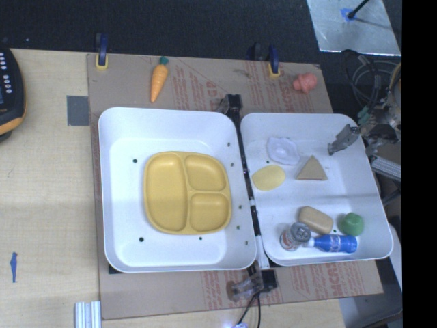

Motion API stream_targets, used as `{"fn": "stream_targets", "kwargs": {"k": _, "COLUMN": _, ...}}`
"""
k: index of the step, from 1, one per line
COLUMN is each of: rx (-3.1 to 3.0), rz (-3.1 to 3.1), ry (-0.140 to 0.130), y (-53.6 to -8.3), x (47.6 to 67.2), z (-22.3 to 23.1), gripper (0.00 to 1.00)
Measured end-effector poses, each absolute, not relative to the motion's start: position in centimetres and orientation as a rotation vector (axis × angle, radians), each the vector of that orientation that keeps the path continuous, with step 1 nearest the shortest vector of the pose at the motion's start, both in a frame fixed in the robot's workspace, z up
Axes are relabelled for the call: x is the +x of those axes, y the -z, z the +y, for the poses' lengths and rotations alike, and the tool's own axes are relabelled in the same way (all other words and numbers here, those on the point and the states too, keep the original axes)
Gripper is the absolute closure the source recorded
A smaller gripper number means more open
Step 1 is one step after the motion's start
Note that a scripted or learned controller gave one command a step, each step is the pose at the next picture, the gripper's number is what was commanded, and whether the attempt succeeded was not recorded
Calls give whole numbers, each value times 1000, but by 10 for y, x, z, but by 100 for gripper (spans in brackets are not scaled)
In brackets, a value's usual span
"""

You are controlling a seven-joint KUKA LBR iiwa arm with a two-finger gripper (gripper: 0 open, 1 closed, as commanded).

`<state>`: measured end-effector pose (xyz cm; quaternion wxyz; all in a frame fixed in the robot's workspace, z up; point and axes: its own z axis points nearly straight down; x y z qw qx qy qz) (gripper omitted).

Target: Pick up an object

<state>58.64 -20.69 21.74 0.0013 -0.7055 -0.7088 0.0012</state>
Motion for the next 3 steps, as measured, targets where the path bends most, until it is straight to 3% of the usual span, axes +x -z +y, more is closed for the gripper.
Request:
{"fn": "stream_targets", "kwargs": {"k": 1, "rx": -2206, "rz": -2225, "ry": -8, "y": -140, "x": 585, "z": -179, "gripper": 0}}
{"fn": "stream_targets", "kwargs": {"k": 2, "rx": -2204, "rz": -2215, "ry": -12, "y": -92, "x": 476, "z": -112, "gripper": 0}}
{"fn": "stream_targets", "kwargs": {"k": 3, "rx": -2222, "rz": -2236, "ry": 6, "y": -131, "x": 582, "z": -147, "gripper": 0}}
